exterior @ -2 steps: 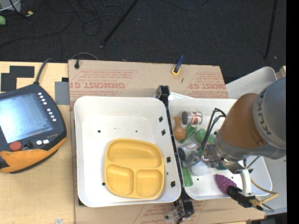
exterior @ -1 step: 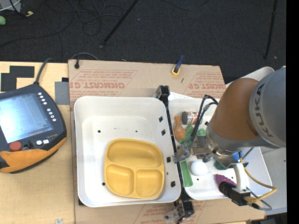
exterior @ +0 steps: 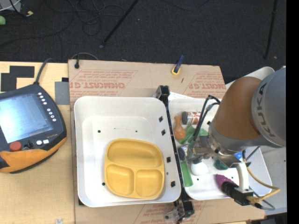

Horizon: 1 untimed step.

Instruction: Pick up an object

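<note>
My gripper is low in the right bin, near its left wall, under the grey arm and its orange band. Several small objects lie around it: an orange piece, a small can, a green piece, a green stick, a white round object just below the gripper, a teal piece and a purple object. The arm hides the bin's middle and right part.
The left bin holds a yellow divided tray. A teach pendant lies on the bench at the left. Cardboard lies under the bins, with a clamp at its back edge.
</note>
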Motion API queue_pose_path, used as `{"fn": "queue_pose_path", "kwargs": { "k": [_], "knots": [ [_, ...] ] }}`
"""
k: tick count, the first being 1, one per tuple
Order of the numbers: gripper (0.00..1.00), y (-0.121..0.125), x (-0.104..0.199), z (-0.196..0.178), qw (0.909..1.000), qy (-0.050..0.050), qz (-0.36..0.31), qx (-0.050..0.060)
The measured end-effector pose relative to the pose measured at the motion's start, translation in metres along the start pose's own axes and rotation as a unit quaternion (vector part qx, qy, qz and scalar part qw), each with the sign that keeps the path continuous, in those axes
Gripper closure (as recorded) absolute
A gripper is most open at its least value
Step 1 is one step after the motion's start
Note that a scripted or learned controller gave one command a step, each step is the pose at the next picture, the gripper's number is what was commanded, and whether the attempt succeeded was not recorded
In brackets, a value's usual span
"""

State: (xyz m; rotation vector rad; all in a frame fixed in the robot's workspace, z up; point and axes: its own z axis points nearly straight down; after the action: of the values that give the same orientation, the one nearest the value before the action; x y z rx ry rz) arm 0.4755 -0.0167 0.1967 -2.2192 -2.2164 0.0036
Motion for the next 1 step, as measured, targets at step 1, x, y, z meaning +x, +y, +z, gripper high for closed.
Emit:
{"fn": "queue_pose_path", "kwargs": {
  "k": [1],
  "knots": [
    [1.0, 0.0013, 0.0538, -0.1636, 0.9999, 0.001, -0.004, -0.01]
  ]
}}
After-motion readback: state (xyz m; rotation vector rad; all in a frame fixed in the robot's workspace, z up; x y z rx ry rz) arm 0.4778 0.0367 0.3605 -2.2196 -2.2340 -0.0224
